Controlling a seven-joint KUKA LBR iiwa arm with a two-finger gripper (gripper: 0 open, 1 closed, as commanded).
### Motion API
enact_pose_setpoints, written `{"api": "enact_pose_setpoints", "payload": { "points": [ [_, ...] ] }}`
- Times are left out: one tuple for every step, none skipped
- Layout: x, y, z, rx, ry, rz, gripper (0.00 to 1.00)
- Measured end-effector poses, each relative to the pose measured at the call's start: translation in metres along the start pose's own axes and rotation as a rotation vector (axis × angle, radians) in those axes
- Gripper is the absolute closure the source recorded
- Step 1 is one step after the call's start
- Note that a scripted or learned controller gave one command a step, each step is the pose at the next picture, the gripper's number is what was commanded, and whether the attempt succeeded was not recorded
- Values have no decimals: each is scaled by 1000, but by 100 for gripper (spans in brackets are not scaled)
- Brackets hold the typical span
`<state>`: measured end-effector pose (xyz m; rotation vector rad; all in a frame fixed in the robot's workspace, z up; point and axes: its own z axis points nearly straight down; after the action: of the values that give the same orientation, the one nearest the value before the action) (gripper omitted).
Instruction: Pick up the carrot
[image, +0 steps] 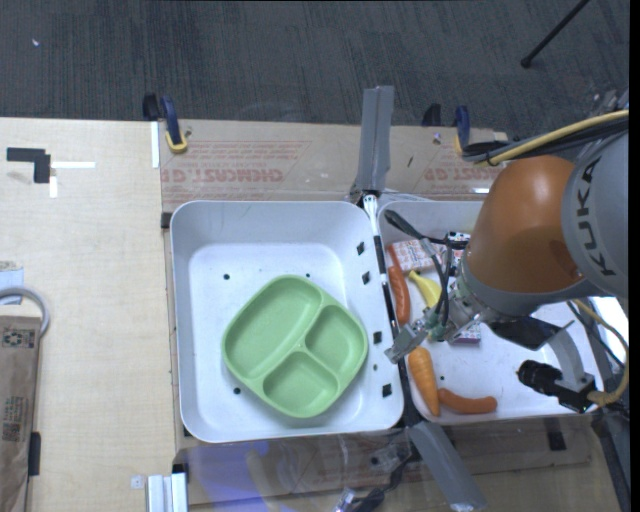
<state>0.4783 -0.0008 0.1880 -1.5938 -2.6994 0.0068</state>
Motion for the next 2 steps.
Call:
{"api": "enact_pose_setpoints", "payload": {
  "points": [
    [4,2,0,0,0,-286,0],
    [-27,-15,0,-1,1,-546,0]
  ]
}}
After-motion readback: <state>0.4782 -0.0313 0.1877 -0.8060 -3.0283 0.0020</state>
